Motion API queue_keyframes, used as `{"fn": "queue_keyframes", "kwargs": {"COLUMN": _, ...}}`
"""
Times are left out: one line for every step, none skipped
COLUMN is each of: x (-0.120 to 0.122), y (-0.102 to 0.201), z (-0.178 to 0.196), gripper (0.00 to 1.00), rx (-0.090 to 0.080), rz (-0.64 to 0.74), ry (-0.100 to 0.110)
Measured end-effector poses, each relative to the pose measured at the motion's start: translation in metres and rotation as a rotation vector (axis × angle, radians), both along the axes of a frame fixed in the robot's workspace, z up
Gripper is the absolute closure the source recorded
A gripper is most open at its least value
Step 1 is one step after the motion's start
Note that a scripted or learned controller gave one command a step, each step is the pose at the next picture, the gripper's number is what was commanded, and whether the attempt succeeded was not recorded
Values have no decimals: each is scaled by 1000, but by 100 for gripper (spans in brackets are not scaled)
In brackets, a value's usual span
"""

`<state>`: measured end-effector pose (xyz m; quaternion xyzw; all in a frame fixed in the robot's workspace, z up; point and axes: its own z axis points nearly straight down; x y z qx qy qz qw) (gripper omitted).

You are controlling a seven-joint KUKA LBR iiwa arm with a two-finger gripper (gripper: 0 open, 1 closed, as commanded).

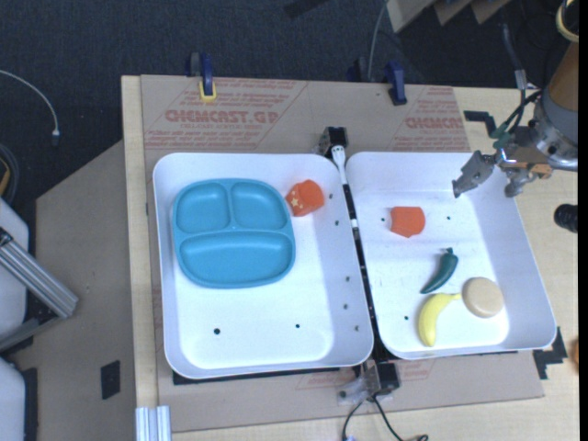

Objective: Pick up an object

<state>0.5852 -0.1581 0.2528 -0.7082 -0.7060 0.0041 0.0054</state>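
Bright, even overhead light; the white bins (266, 352) glare slightly, shadows stay soft and short, and focus softens toward the far right.

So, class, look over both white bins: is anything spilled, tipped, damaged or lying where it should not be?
Nothing stands out. The blue divided plate lies flat in the left bin with the orange-red toy beside it. The red block, green pepper, yellow banana and beige round piece lie loose in the right bin.

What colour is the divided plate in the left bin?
Light blue, seen in the camera view: the plate.
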Motion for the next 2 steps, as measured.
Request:
{"fn": "queue_keyframes", "kwargs": {"x": 2, "y": 1, "z": 8, "gripper": 0, "rx": -2, "rz": 3, "ry": -14}}
{"fn": "queue_keyframes", "kwargs": {"x": 4, "y": -5, "z": -51, "gripper": 0, "rx": -1, "rz": 3, "ry": -12}}
